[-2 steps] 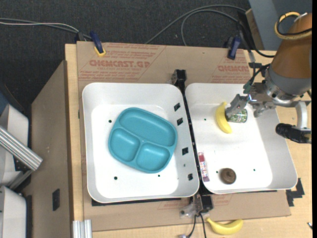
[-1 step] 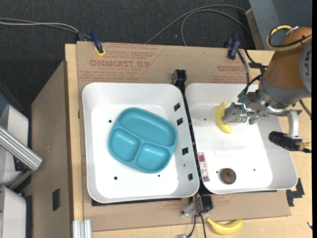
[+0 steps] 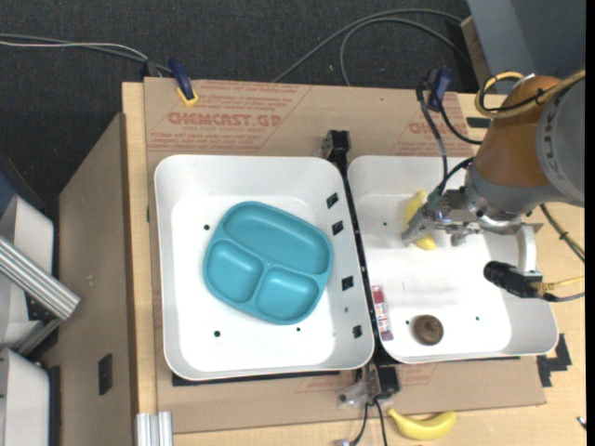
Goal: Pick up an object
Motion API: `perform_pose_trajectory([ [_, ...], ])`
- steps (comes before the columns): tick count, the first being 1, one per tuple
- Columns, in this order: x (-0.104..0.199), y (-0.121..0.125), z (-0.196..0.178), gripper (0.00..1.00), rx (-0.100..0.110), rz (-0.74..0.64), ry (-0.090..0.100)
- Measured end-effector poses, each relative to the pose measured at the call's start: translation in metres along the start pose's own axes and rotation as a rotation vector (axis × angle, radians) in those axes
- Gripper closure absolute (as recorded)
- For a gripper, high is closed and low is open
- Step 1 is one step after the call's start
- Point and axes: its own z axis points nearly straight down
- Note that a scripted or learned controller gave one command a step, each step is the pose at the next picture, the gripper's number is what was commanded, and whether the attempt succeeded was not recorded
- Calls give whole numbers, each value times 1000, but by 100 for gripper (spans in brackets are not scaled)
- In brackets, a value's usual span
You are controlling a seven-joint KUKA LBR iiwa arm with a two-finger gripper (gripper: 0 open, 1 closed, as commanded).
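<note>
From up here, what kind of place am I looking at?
Probably a robotics lab test bench: a grey and orange robot arm reaches over two shallow white plastic bins, with loose black cables running across the dark floor.

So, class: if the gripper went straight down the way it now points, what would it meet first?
Most likely the yellow object lying in the right bin. The gripper hangs right over it, pointing down toward the bin floor. Depth is hard to judge from this slanted view, so it may already touch.
</note>
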Motion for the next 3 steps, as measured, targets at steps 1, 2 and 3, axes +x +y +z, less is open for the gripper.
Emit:
perform_pose_trajectory([
  [1, 1, 0, 32, 0, -1, 0, 0],
  [2, 1, 1, 19, 100, -4, 0, 0],
  [3, 4, 4, -25, 100, -10, -2, -3],
])
